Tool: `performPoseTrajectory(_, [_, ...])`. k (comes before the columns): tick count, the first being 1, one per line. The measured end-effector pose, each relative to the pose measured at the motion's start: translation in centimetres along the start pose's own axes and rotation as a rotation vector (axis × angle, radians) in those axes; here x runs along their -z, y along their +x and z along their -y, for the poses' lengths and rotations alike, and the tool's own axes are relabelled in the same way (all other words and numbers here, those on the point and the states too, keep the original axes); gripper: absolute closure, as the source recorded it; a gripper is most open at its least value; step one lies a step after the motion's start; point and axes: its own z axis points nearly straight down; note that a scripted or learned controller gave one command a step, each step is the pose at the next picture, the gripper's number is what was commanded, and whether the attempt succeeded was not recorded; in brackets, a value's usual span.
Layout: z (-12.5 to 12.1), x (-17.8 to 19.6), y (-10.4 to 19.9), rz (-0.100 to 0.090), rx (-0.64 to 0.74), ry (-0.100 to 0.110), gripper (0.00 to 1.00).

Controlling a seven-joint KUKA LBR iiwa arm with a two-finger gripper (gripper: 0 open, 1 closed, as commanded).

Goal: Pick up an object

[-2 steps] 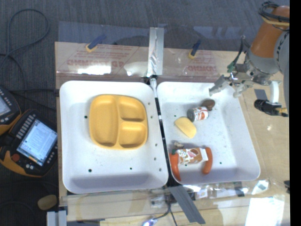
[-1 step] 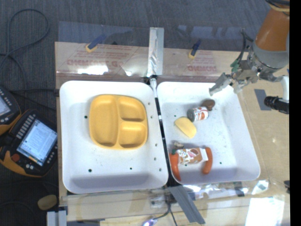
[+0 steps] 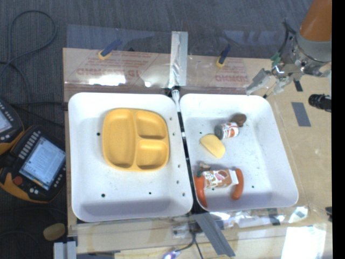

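Observation:
The right bin [image 3: 280, 161] holds several things. A small can with a red label [image 3: 228, 130] lies near its middle, touching a brown round piece [image 3: 239, 119]. A pale yellow lump [image 3: 212, 145] lies just below the can. At the bin's front left lies an orange bottle with a printed label [image 3: 218, 179]. My gripper [image 3: 261, 89] hangs over the far right corner of that bin, above the rim and apart from every object. It is open, with nothing between its fingers.
In the left bin [image 3: 81, 188] lies a yellow divided tray [image 3: 135, 139]. A metal divider [image 3: 178, 58] stands behind the seam between the bins. Handheld controllers [image 3: 32, 161] sit on the floor to the left.

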Motion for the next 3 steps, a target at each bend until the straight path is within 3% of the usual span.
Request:
performPoseTrajectory(1, [-0.1, 0.7, 0.1, 0.000, 0.002, 0.004, 1.00])
performPoseTrajectory(2, [1.1, -11.3, -1.6, 0.000, 0.043, 0.003, 1.00])
performPoseTrajectory(3, [0.2, -9.0, -2.1, 0.002, 0.084, 0.001, 1.00])
